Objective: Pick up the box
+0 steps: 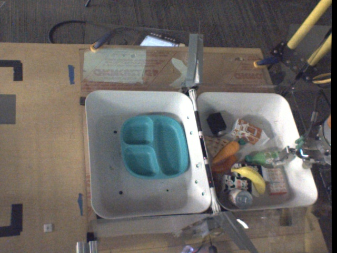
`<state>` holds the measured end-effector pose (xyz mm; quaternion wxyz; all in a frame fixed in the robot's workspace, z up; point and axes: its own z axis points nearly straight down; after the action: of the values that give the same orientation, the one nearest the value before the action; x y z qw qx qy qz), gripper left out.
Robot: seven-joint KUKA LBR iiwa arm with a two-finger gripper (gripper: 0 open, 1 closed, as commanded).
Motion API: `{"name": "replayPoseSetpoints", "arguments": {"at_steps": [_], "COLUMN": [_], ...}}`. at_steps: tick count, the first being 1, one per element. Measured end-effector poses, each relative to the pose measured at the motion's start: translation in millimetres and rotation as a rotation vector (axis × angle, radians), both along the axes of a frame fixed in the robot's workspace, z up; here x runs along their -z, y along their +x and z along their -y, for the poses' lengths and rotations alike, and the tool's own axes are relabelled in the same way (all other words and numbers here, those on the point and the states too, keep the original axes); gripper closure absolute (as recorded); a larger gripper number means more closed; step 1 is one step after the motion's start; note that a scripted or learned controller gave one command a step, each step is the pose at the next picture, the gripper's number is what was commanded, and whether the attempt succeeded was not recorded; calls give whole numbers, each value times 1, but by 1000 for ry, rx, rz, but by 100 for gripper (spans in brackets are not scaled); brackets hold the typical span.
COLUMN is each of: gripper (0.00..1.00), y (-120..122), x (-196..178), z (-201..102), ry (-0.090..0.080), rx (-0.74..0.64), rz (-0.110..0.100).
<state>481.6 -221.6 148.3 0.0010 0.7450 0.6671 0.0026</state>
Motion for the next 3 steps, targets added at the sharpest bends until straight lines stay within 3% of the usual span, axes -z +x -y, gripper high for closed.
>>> {"name": "replayPoseSetpoints", "arguments": {"at_steps": [1, 2, 3], "gripper": [0, 0, 0], "y": [0, 12, 38], "x": [0, 12, 4], "z": [0, -6, -20], "ry": [0, -2, -4], "rx": [0, 247, -12], "rz": [0, 37, -3]}}
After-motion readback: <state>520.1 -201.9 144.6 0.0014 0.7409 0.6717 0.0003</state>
